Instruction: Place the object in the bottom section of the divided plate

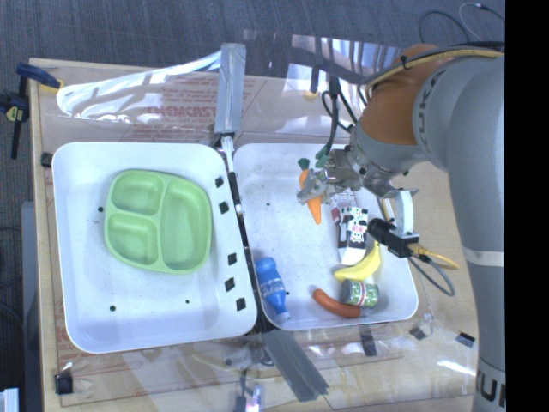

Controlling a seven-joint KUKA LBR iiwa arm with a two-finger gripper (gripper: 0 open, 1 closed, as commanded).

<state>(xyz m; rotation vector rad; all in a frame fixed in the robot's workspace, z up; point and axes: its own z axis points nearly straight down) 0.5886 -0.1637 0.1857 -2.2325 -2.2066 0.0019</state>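
fixed overhead camera, slanted down on both bins (77, 316)

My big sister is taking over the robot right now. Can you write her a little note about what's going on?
End effector: low in the right bin, at the toy carrot; I can't tell if it grips it.
Green divided plate: in the left bin, nothing in its sections.
Also in the right bin: blue bottle, banana, sausage, small can, milk carton.
Done: nothing placed yet.
Left: get hold of one object, carry it over, set it in the plate's bottom section.
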